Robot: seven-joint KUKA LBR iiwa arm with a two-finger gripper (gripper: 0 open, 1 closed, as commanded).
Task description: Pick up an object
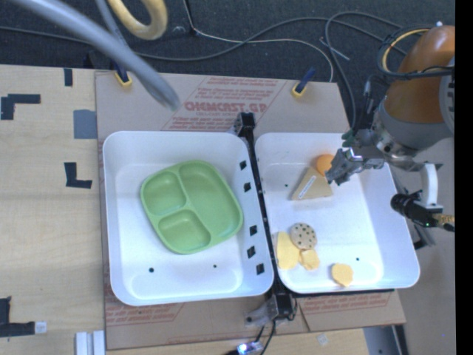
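My gripper (pixel 338 171) hangs low over the back of the right bin (pixel 384 220), reaching in from the right. Its tip sits right beside a small orange ball (pixel 323 163) and the upper corner of a pale cheese wedge (pixel 310 186). Nothing visibly sits between the fingers. Toward the front of the same bin lie a round speckled cracker (pixel 301 234), a yellow cheese slice (pixel 287 250), a small yellow chunk (pixel 310 259) and an orange-yellow piece (pixel 341 274).
The left bin (pixel 126 198) holds a green divided plate (pixel 191 205). A black divider (pixel 251 198) runs between the bins. Cables trail across the dark floor behind the bench, and a grey pole (pixel 96 35) slants over the back left.
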